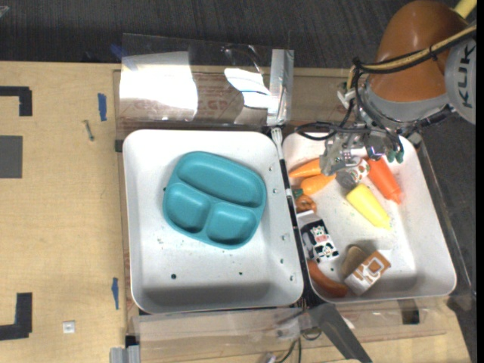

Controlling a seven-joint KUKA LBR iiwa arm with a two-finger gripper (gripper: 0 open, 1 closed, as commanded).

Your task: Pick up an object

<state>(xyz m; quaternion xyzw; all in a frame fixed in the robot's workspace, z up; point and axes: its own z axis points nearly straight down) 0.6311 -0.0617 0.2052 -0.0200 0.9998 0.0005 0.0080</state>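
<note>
One gripper (pixel 346 159) is what I have to work with, a small metallic head low in the upper part of the right bin (pixel 431 237); I cannot tell how it is set from this angle. It sits right over a cluster of toy food. I count two orange carrot-like pieces (pixel 311 177) just to its left, one orange-red cone (pixel 383 178) to its right, and one smooth yellow piece (pixel 368 205) just below, lying at a slant. Further down the same bin I see one small black-and-white carton (pixel 319 240), one tan and orange box-like item (pixel 365 267), and one reddish-brown sausage shape (pixel 327 280) against the near wall. Two shallow white bins sit side by side on the wooden worktop (pixel 57 203), both glossy plastic with rounded corners. One teal tray (pixel 214 199) with three compartments lies in the left bin (pixel 151 271).
</note>
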